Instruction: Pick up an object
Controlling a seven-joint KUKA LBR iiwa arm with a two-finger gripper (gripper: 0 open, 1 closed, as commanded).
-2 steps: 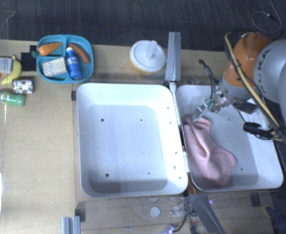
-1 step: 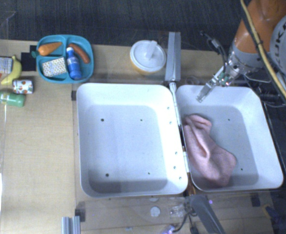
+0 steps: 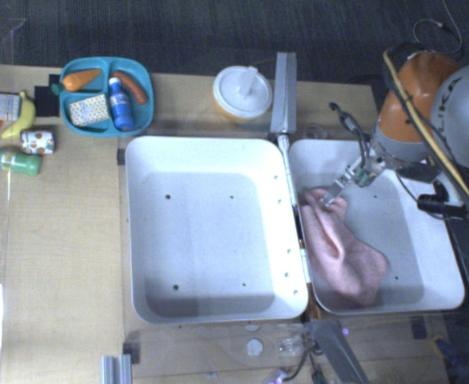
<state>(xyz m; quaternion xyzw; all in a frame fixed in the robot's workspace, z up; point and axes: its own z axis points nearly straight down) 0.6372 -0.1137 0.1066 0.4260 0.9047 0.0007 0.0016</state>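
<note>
Claw (image 3: 336,189) touches the pink cloth's (image 3: 342,250) far end in your right bin (image 3: 426,294), grip unclear; lift remains.

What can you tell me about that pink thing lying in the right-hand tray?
The pink cloth looks like soft, fuzzy fabric, maybe a small towel or sock-like piece, pale dusty pink. It lies crumpled and folded lengthwise in the right bin, along its left wall, running from near the middle down toward the lower edge. Its upper end is bunched up where the tool meets it; whether that end is actually pinched is unclear.
</note>
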